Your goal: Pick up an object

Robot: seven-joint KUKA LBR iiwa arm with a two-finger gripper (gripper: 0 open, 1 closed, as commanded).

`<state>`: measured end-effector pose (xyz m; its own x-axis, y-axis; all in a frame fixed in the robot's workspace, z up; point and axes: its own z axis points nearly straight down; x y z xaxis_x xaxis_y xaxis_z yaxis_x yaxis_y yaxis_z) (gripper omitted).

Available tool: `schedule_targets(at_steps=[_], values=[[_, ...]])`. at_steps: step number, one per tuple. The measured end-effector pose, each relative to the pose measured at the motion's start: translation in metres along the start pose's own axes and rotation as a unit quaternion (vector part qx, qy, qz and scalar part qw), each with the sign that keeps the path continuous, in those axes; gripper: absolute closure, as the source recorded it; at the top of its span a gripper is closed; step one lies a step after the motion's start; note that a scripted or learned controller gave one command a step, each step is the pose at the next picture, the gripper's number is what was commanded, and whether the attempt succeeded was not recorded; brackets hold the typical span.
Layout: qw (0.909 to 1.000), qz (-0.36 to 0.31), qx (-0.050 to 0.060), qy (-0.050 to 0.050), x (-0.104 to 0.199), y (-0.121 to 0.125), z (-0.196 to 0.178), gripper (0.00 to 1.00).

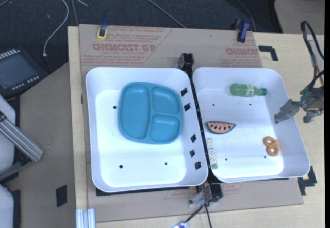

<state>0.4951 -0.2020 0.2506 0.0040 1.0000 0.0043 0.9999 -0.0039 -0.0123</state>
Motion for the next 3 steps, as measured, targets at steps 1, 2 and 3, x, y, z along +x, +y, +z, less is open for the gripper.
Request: schedule_targets(at_steps=[1,2,3], values=[[1.0000,-0.002,-0.006,-0.002,0.001,0.002,-0.006,0.00],[1.0000,-0.002,-0.003,-0.001,-0.008,0.005,0.052,0.00],[1.0000,-0.002,-0.003,0.000,-0.010,0.010,0.113,0.00]])
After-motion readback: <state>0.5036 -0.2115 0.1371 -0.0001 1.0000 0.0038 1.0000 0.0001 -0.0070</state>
